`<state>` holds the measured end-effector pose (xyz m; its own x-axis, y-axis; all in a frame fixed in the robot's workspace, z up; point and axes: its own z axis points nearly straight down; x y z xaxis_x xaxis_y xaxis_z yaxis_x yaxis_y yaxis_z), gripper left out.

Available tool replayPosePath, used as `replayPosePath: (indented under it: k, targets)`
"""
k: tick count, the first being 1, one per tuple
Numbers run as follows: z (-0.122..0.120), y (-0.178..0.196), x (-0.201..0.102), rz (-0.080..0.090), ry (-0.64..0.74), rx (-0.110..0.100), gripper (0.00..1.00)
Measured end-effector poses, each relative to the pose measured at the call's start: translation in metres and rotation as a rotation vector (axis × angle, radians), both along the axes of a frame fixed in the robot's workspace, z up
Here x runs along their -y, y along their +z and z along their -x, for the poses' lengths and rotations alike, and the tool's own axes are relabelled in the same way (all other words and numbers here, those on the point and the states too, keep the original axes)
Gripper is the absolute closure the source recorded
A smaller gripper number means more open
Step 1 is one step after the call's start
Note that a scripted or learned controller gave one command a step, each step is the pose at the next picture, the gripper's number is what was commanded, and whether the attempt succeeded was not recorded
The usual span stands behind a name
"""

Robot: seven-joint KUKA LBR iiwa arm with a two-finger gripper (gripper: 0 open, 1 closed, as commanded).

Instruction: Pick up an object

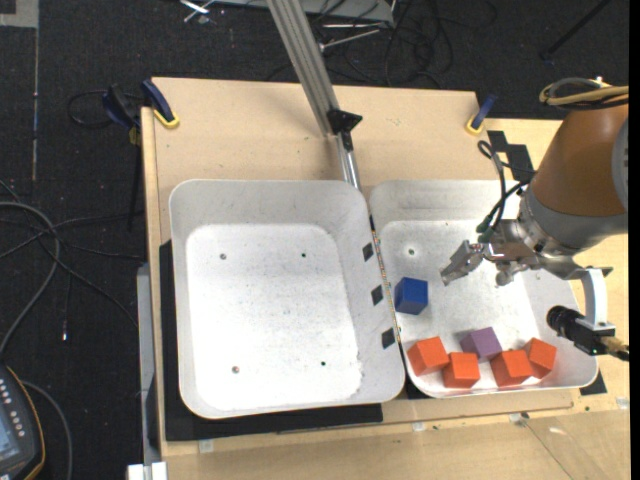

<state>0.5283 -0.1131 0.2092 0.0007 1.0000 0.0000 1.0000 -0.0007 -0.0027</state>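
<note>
Dark speckled carpet strewn with black cables surrounds a pale wooden bench that bears two shallow white plastic bins with rounded corners and faintly flecked floors. Above the right-hand white bin hangs the metal two-finger gripper, its fingers spread fairly wide with nothing between them, tips pointing down and toward the left-hand white bin. Behind the gripper, away from the left bin, the grey wrist rises into the broad orange band of the arm, wrapped with loose black cable.

Near the gripper, on the side toward the left bin, a blue cube sits on the right bin's floor, close to the shared wall. Farther from the gripper, along the right bin's near wall, lie four orange blocks and one purple block, bunched closely, several touching. A slanted grey metal pole crosses the bench beyond the bins.
</note>
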Motion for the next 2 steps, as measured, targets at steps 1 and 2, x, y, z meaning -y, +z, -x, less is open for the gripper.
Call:
replayPosePath:
  k: [1, 2]
  targets:
    - [-0.025, -0.015, -0.053, -0.001, 0.009, 0.003, 0.00]
    - [-0.023, -0.085, -0.008, -0.002, -0.004, 0.006, 0.00]
